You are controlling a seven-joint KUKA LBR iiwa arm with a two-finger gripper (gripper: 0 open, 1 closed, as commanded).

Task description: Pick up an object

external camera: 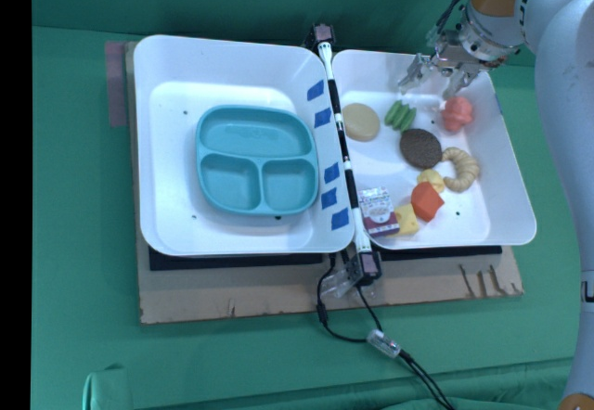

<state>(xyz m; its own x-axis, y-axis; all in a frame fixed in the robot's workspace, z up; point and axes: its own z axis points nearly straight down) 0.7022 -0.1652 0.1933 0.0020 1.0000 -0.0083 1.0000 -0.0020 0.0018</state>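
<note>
Fingers (412,74) spread wide, nothing between them; gripper (434,74) hovers over the right bin's (509,213) far edge, between green beans (400,114) and orange-red piece (456,113); risk, in my judgement: descent lands on bare floor between them, closing empty.

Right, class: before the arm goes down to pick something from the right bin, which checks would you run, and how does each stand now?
1. Gripper open: ok, fingers spread.
2. Nothing between the fingers: ok.
3. Gripper over the right bin: ok, at its far edge.
4. A target directly below: cannot tell; the green beans and the orange-red piece lie nearest.
5. Room around the green beans: not ok, the tan round piece and the dark brown patty lie close.
6. Teal tray out of the way: ok, in the left bin.
</note>
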